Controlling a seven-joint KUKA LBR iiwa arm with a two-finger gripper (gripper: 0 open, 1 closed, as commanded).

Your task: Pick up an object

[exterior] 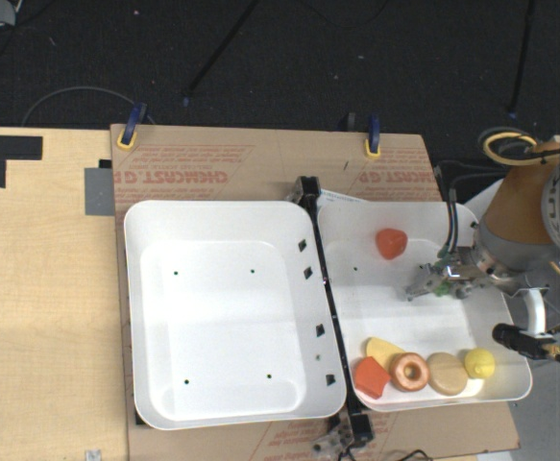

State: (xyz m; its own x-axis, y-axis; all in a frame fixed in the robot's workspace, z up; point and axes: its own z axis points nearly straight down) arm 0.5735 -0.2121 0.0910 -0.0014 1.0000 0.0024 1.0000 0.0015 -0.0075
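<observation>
Over the right-hand bin (356, 286), the gripper (431, 284) hung low above bare white floor, with nothing seen between its fingers.

How far those fingers were parted could not be told from this slant. The grey arm (515, 224) with its orange band reached in from the right edge. An orange-red piece (390, 243) lay apart from the others, up and to the left of the gripper, not touching it. Along the bin's near wall sat a row of toys close together: a red block (371, 377), a yellow wedge (383, 351) behind it, a ringed doughnut (411, 372), a tan round piece (446, 374) and a yellow lemon-like piece (479, 362). The left-hand bin (164, 229) stood beside it on brown cardboard (251, 166) held by two clamps.
</observation>
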